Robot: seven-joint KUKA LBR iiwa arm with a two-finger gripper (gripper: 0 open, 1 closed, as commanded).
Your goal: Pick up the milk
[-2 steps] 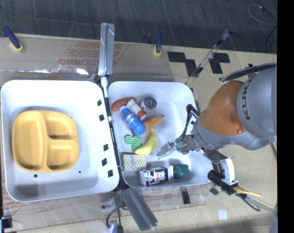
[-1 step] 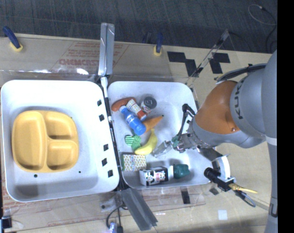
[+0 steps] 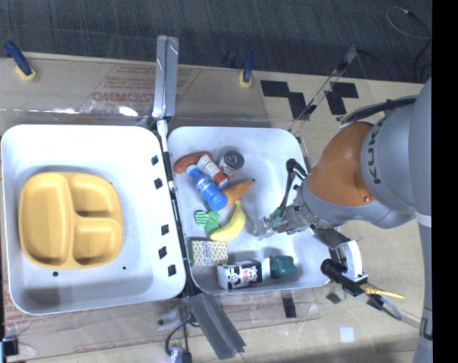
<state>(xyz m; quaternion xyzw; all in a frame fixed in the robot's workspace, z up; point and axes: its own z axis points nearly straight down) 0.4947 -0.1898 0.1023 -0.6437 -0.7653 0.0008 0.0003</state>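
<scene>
Milk (image 3: 238,274) label unreadable; "KU" shows on arm (image 3: 380,165); claw (image 3: 272,224) state unclear.

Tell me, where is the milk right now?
The milk lies on its side at the front edge of the right bin, between a small patterned packet and a green bottle, below the banana.

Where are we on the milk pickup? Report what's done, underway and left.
Done: nothing visible; the milk lies on its side at the right bin's near edge, beside a green cup. Underway: the gripper hangs over that bin, above and apart from the milk. Left: descend, grasp, lift.
</scene>
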